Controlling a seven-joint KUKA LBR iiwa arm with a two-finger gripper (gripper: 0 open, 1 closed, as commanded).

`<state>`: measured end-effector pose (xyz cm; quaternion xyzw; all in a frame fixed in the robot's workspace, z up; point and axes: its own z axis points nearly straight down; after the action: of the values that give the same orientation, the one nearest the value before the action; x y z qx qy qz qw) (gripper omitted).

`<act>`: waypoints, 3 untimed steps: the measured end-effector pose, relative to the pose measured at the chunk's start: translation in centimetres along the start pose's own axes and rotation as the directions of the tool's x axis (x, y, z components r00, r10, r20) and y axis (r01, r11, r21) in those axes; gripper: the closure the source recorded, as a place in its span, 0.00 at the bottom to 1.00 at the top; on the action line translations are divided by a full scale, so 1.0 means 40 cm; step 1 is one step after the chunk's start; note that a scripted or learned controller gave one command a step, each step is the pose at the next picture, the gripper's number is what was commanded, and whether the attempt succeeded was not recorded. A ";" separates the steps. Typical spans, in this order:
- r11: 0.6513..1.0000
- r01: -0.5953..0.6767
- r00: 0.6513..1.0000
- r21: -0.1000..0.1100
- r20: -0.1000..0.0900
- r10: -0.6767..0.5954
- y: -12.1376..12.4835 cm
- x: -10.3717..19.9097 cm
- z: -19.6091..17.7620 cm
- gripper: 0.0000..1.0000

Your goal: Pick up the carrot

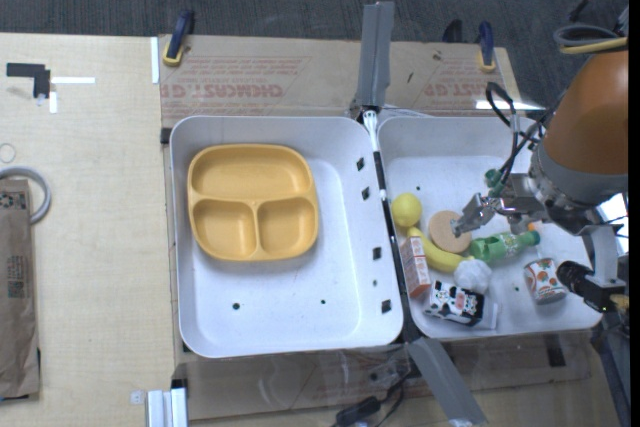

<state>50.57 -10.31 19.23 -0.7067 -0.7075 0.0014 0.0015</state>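
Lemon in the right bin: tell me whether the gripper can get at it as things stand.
Probably yes. The lemon lies uncovered near the right bin's left wall. The gripper hangs close beside it, over the tan disc. The wall and banana close by may crowd a grasp.

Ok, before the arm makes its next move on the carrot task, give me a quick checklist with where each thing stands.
1. Carrot located: cannot tell. Nothing in the right white bin clearly reads as a carrot.
2. Gripper placement: not ok. It is over the tan round disc, beside the green plastic bottle.
3. Carrot in the gripper: not ok, none seen there.
4. Room to work: not ok. The yellow lemon, yellow banana and black-and-white carton crowd close together.
5. Yellow divided plate out of the way: ok, it lies in the left white bin.
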 end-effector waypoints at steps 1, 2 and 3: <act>1.000 -0.002 1.000 0.001 0.001 0.002 0.001 -0.002 -0.021 1.00; 0.999 0.052 0.999 -0.002 0.000 -0.052 -0.070 -0.172 0.023 1.00; 0.999 0.052 0.999 -0.002 0.000 -0.052 -0.070 -0.172 0.023 0.00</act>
<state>47.78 -17.20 18.32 -0.6879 -0.7258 0.0006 0.0007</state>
